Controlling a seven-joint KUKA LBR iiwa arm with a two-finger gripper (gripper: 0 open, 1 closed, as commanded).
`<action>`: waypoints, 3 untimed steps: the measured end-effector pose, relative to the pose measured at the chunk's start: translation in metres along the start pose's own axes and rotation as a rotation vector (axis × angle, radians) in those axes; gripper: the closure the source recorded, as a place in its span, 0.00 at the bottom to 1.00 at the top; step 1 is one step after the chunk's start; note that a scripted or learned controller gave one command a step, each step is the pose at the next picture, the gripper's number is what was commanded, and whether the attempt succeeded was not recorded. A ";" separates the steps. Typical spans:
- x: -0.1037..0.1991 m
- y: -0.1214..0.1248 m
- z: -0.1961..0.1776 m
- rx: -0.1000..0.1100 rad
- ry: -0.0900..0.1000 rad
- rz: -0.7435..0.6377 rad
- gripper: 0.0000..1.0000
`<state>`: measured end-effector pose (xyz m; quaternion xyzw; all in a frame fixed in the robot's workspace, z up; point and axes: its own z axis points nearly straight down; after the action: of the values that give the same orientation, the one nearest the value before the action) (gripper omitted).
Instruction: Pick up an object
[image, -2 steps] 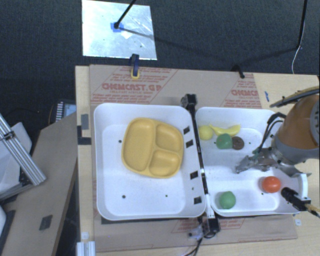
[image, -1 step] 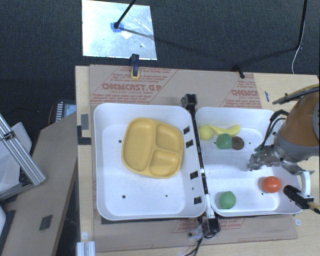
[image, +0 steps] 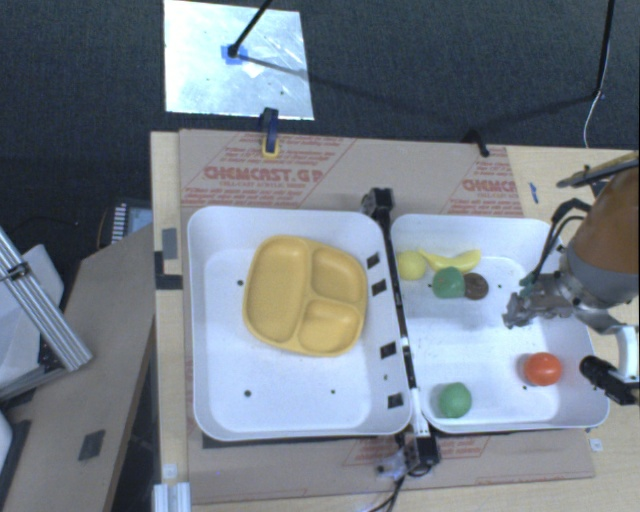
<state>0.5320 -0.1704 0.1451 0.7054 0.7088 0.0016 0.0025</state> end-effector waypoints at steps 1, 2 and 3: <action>0.001 0.006 -0.044 0.000 0.000 0.000 1.00; 0.001 0.008 -0.098 -0.002 -0.001 0.000 1.00; 0.047 0.004 -0.088 0.005 0.003 -0.004 1.00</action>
<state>0.5351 -0.1228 0.2329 0.7039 0.7102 0.0008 -0.0001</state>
